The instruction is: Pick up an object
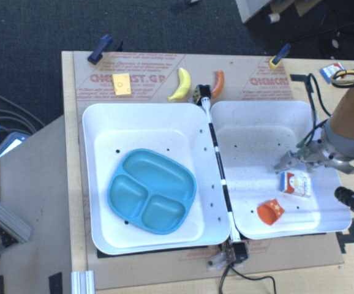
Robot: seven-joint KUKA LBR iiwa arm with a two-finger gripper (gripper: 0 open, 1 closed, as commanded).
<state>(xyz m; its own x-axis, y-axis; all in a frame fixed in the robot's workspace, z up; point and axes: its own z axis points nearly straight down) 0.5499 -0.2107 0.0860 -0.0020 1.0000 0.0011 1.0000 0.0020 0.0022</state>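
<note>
Your arm [348, 118] reaches in from the right, bent low over the right bin [250, 118]. Its gripper [296, 158] hangs just above the small white packet [295, 184]; I can't tell its state. An orange piece [270, 212] lies nearby.

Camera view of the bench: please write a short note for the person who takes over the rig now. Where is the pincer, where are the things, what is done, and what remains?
Pincer: low in the right bin, near its right side, just above the small white packet. I cannot tell whether it is open or shut, and nothing visibly sits in it.
Things: the packet and an orange piece lie on the right bin's floor. A blue divided plate lies in the left bin. A banana and a yellow block lie on the board behind the bins.
Done: nothing is lifted yet.
Left: grasp one thing, probably the packet, and lift it.
</note>
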